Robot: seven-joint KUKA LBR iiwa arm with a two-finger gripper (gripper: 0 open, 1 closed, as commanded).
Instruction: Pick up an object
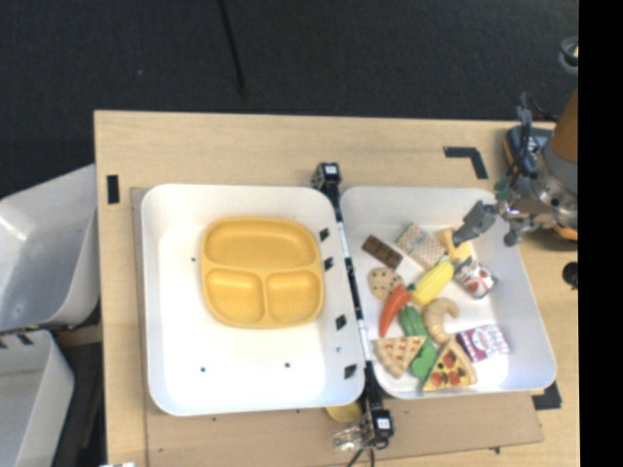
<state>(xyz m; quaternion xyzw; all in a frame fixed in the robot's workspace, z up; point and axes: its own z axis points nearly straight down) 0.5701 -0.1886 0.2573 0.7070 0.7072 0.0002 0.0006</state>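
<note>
Camera view shows my gripper (474,224) hanging over the right bin (531,290) — jaw spread I cannot tell — toy food heaped just below, the corn (433,280) nearest.

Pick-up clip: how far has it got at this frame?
Done: the gripper is over the right bin, near its far edge, beside the corn cob. In hand: nothing visibly between its fingers; toy food lies in the bin. Left: closing on one item and lifting it. The yellow divided plate sits in the left bin.
</note>
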